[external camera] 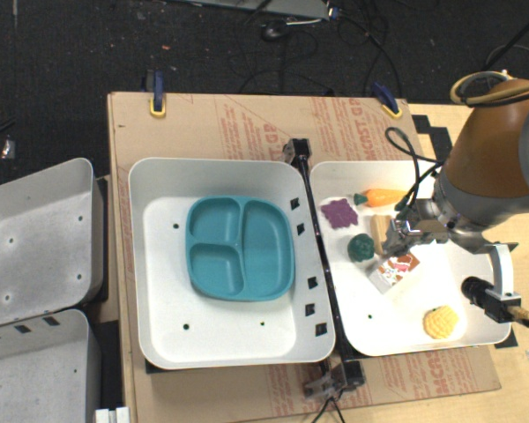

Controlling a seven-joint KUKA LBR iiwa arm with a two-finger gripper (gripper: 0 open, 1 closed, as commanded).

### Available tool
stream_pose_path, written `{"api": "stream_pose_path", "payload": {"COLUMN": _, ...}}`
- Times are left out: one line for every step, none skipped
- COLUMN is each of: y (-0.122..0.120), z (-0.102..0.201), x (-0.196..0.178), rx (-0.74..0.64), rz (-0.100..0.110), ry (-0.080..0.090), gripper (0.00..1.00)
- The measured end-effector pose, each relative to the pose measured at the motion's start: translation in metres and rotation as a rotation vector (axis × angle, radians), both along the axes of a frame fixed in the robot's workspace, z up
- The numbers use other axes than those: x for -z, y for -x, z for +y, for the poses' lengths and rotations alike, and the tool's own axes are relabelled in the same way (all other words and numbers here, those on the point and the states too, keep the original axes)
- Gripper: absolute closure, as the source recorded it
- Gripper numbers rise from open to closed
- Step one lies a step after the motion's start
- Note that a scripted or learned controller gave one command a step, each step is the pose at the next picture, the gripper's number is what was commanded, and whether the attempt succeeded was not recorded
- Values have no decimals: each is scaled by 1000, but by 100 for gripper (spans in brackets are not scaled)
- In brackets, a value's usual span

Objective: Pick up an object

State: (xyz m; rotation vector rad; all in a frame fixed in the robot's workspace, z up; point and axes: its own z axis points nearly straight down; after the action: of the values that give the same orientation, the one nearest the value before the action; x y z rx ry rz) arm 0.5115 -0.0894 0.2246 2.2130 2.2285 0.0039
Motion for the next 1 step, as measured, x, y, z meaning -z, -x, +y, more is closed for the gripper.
{"api": "stream_pose_path", "payload": {"y": -18, "z": 47, "x": 9, "rx": 0, "rz": 2, "ry": 0, "gripper": 100}}
